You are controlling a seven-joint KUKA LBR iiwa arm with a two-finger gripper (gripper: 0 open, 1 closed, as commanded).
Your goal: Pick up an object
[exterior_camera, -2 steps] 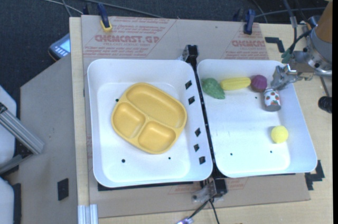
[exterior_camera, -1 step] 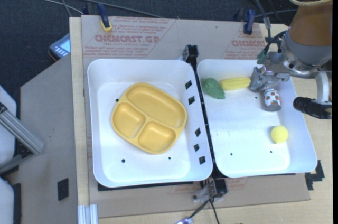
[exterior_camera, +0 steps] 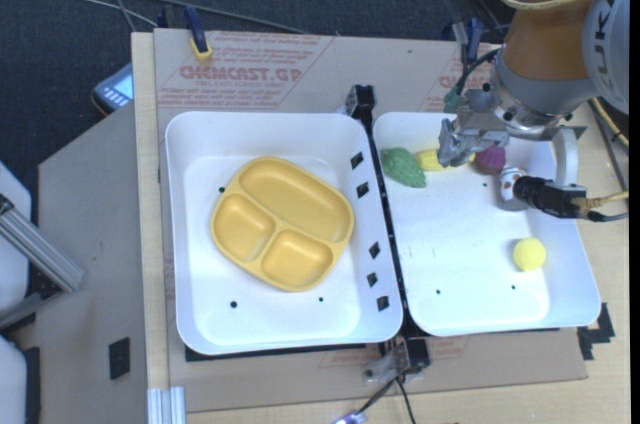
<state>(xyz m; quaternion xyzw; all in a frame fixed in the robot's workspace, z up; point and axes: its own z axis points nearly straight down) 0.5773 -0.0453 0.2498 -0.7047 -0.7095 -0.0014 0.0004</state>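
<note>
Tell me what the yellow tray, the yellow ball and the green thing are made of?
The yellow tray looks like hard plastic: smooth, moulded into three compartments, with a soft sheen. The yellow ball looks matte, maybe foam or rubber; too small to be sure. The green thing near the claw looks dull and a bit rough, perhaps soft plastic or fabric.

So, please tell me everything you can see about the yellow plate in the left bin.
The yellow plate is a rounded, shallow tray that looks like plastic, divided by raised ridges into three sections: one long one and two smaller ones. It lies flat and face up, turned at an angle, near the middle of the left bin. It rests on the bin floor, and nothing else touches it.
</note>
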